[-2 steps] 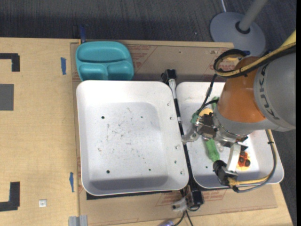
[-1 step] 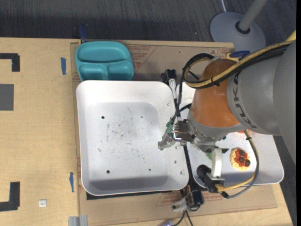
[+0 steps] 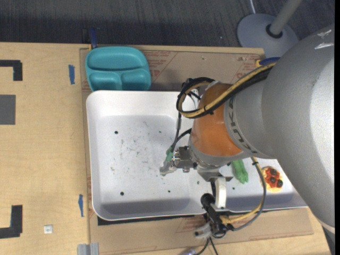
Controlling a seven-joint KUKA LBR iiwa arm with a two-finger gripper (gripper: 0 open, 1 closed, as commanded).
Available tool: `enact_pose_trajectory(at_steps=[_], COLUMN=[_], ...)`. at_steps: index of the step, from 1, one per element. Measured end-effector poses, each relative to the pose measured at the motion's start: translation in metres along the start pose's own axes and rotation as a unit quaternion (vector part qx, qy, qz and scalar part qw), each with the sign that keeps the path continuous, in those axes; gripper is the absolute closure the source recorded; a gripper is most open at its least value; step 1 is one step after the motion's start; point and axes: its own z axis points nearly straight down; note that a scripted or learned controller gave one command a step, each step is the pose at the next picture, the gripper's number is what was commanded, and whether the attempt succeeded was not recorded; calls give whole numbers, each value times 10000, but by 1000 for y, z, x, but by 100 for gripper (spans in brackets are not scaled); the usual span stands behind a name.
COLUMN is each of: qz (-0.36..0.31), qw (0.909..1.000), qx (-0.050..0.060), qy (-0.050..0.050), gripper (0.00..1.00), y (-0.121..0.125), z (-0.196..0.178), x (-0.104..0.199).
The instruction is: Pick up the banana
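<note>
— Right, the arm reaches in from the right of the frame, its orange band hanging over the seam between the two white bins. Can you place the banana?

— Honestly, I cannot tell where it lies. The arm's bulk covers most of the right bin. Just right of the wrist I make out a green object and, further right, a small yellow-orange piece with red spots. Neither reads as a banana.

— And the gripper?

— It pokes out at the wrist's left side, low over the inner edge of the left bin. Open or closed, I cannot tell from this angle.

— So which way does the next move go?

— My guess: if the banana is anywhere, it is under the arm in the right bin, so right of the gripper in the frame. Its long axis is unknown. The teal divided tray at upper left plays no part.
</note>
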Motion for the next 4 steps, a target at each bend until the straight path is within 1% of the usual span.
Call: enact_pose_trajectory(at_steps=[1,2,3,4], qz=[-256,2620,1244,1244], qw=[9997,9650,9922,9922], qx=[41,91,88,87], qy=[15,-23,-2,-1], gripper=[0,0,0,0], y=[-3,-6,-8,-8], z=[10,-59,41,41], x=[22,91,119,119])
